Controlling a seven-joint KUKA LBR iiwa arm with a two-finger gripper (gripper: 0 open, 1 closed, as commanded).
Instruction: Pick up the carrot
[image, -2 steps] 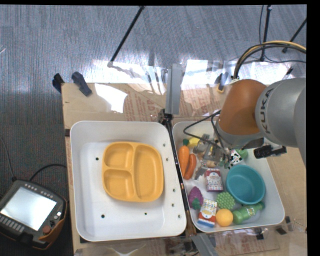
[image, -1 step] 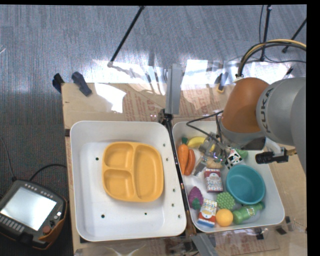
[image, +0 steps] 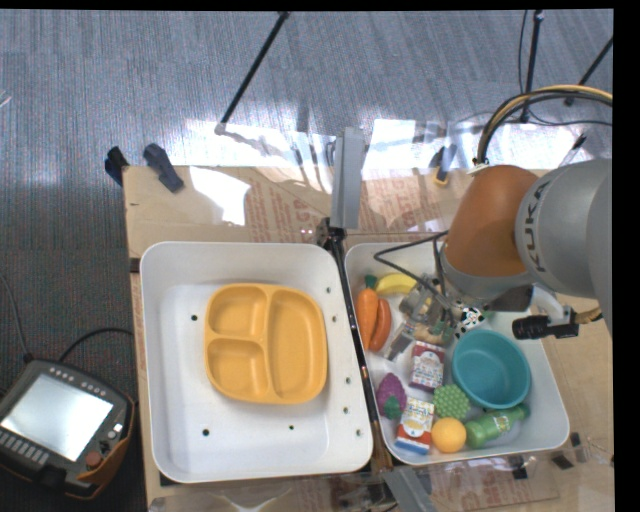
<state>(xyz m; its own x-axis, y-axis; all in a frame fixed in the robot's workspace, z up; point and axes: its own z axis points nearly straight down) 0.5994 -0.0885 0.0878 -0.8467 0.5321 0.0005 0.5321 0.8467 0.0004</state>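
Note:
The carrot (image: 372, 320), orange with a green top, lies along the left wall of the right bin (image: 556, 400). Its green end points to the back. My gripper (image: 422, 318) hangs low in the same bin, just right of the carrot and apart from it, over a clutter of toy food. The orange-banded wrist above hides part of the gripper. Nothing can be seen held in it.
A yellow banana (image: 396, 284) lies behind the carrot. A teal bowl (image: 490, 368), small cartons (image: 427, 365), a purple fruit (image: 390, 396), a green bumpy fruit (image: 451, 401), an orange (image: 449, 435) and a green bottle (image: 494, 426) crowd the right bin. The left bin (image: 170, 400) holds a yellow divided plate (image: 266, 342).

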